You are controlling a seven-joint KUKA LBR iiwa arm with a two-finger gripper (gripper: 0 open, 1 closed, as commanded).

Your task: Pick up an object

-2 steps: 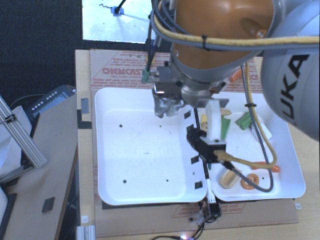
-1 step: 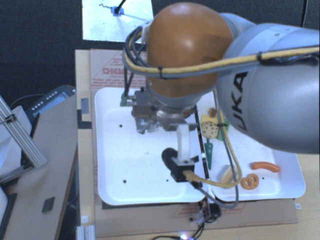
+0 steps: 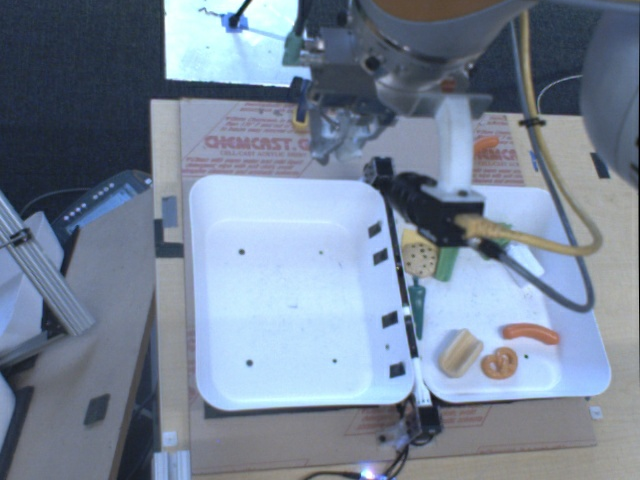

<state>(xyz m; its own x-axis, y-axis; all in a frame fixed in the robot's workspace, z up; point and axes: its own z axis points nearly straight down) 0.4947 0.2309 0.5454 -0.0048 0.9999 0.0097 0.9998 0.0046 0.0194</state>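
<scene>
Down in the lower right of the frame I see a tan bread roll, a pretzel and an orange sausage.

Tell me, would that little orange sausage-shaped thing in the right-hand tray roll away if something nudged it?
Probably. The orange sausage looks rounded and smooth, so a sideways nudge could roll it. It lies on the flat tray floor with nothing against it. Its glossy look suggests hard, light, slippery plastic.
</scene>
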